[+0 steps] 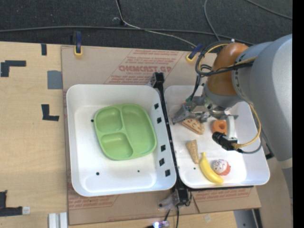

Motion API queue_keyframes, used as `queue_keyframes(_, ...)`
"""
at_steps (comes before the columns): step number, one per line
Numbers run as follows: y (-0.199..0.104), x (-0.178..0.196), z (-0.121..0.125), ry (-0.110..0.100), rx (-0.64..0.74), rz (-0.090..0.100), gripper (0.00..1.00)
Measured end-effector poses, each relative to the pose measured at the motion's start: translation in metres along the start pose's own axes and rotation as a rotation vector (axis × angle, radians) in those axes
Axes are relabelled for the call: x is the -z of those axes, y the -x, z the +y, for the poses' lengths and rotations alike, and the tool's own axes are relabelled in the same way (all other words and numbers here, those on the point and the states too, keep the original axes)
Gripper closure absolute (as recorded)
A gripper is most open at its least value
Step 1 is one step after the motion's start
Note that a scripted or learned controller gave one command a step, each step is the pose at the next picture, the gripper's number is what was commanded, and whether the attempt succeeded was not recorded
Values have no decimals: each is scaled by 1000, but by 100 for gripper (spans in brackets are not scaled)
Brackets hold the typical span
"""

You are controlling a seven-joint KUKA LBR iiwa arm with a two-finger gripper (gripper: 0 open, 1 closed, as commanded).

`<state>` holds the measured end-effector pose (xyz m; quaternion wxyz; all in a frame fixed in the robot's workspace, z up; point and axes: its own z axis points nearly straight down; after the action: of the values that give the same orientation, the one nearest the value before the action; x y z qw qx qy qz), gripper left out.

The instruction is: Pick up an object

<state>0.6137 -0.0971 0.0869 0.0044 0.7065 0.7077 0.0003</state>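
**End effector low over the pizza slice, grasp not secured**

Camera view: In the right bin (pixel 256 175), right of centre, the end effector (pixel 186 113) sits spread just left of the toy pizza slice (pixel 194 125), gripping nothing. The slice lies flat, so the fingers may slide over it or push it toward the bin divider (pixel 164 127). Close by lie an orange piece (pixel 219 126), a cone (pixel 193 150), a banana (pixel 208 168) and a speckled ball (pixel 220 166). A green tray (pixel 124 131) fills the left bin (pixel 80 175).

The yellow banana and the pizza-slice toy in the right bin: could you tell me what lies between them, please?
In the camera view, a tan cone-shaped toy lies between the yellow banana and the pizza-slice toy.
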Motion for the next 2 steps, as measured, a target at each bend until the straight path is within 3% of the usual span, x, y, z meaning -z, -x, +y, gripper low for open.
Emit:
queue_keyframes(1,2,16,3,13,-1,-5,100)
queue_keyframes(2,11,65,5,-4,-1,5,100)
